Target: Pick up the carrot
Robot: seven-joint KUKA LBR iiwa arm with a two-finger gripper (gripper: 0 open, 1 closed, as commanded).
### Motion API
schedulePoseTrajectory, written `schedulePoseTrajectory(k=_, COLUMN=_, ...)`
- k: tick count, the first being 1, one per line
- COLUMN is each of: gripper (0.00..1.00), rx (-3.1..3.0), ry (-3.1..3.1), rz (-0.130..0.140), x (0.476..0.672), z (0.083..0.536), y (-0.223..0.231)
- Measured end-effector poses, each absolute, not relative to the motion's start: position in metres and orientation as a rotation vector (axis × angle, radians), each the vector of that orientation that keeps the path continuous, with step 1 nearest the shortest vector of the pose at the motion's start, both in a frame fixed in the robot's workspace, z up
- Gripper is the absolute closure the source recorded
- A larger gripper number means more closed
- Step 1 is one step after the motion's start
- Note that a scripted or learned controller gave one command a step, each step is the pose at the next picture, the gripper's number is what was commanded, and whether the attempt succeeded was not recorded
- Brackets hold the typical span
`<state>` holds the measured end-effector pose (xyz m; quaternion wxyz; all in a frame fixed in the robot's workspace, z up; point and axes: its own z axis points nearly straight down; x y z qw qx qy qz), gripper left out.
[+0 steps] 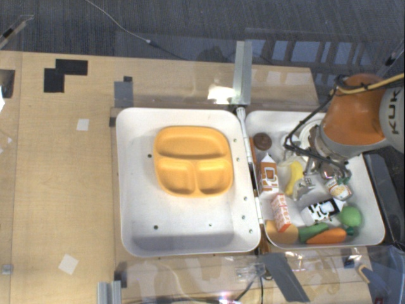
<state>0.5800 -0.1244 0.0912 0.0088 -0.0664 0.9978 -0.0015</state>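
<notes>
Two bins sat on the tabletop; the carrot (326, 236) lay along the right bin's (376, 232) front wall, touching a green vegetable. The pincer (314, 183) hung over the bin's middle, its spread impossible to tell. A good grasp probably called for moving toward that front wall and closing across the carrot's width.

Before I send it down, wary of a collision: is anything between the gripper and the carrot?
Yes. A black-and-white item lies between the gripper and the carrot, at the bin's near edge.

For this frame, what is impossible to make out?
- Hand in the camera view: the arm's wrist above it covers the fingers, so their state is unreadable.
- Carrot: its green end is overlapped by neighbouring items.
- Carton labels: too small to read.
- Right bin floor: mostly covered by clutter and the arm.
</notes>
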Motion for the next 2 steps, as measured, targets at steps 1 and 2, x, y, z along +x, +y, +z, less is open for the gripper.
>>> schedulePoseTrajectory(k=1, gripper=0.0, rx=-0.349, ry=3.099, rz=-0.009, x=0.516, z=0.093, y=-0.106)
schedulePoseTrajectory(k=2, gripper=0.0, rx=-0.5, ry=3.089, rz=-0.005, x=0.584, z=0.11, y=-0.144)
